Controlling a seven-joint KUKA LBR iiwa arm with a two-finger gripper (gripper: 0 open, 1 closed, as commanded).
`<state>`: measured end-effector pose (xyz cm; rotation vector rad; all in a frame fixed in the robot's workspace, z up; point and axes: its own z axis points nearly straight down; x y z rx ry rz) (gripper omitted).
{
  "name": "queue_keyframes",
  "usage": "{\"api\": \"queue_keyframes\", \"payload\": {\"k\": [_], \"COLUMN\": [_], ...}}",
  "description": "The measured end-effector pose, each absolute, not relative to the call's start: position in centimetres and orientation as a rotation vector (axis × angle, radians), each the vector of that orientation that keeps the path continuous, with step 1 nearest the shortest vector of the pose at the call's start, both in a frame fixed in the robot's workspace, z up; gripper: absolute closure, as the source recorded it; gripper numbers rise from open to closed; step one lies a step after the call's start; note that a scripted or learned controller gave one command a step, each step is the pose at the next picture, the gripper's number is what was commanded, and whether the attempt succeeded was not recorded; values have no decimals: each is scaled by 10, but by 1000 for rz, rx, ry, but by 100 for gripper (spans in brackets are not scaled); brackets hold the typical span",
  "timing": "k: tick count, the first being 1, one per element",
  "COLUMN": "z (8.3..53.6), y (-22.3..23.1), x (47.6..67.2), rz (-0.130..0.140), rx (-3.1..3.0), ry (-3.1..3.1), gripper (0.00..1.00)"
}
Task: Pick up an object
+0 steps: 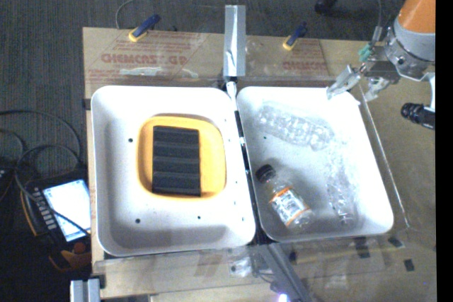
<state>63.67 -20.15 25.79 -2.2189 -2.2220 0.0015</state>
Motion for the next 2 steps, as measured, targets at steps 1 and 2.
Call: {"api": "queue_keyframes", "payload": {"k": [1, 2], "z": [166, 115], "y": [-224, -221], "x": [580, 484], "rz": [4, -3], "rx": [-2183, -2034], "ry": [-2258, -2387], "gripper": [0, 0]}}
